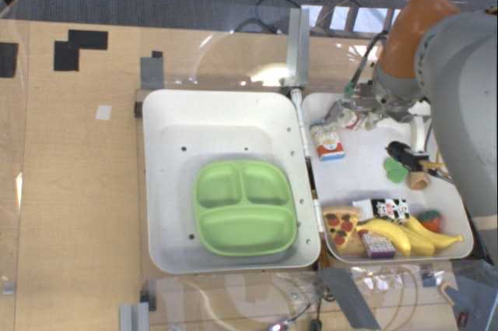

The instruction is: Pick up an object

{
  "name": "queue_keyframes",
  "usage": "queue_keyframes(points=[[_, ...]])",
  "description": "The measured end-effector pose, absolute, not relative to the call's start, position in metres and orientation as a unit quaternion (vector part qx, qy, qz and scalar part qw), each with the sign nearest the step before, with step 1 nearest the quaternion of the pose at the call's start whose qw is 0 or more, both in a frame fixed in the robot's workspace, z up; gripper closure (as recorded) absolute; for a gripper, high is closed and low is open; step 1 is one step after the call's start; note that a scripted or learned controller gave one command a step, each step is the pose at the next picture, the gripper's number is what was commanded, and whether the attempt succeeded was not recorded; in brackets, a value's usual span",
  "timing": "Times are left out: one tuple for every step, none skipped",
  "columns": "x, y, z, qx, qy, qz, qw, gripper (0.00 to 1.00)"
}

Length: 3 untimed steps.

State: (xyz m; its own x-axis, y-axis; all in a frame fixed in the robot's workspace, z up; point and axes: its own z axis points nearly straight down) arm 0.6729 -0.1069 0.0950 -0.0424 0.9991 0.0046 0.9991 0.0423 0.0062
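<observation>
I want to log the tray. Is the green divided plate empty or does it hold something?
Empty: the green divided plate in the left bin shows three bare compartments.

A green sectioned plate (245,206) lies in the left white bin (167,166), toward its near edge. Black squares (78,47) mark the wooden bench beyond that bin.

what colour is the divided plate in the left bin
Light green, plain, seen in the camera view.

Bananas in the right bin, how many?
2, lying side by side along the front edge of the right bin: one banana nearer the pizza slice, the other banana toward the arm's side. The arm covers part of the bin, so more may be hidden.
</observation>
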Motion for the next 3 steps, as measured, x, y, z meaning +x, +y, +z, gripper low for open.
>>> queue_keyframes(points=[[0.673, -0.106, 0.107, 0.689, 0.725, 0.0019, -0.001, 1.00], [0.671, -0.012, 0.188, 0.647, 0.762, 0.0033, 0.003, 1.00], [0.620, -0.040, 0.186, 0.466, 0.885, 0.0018, 0.003, 1.00]])
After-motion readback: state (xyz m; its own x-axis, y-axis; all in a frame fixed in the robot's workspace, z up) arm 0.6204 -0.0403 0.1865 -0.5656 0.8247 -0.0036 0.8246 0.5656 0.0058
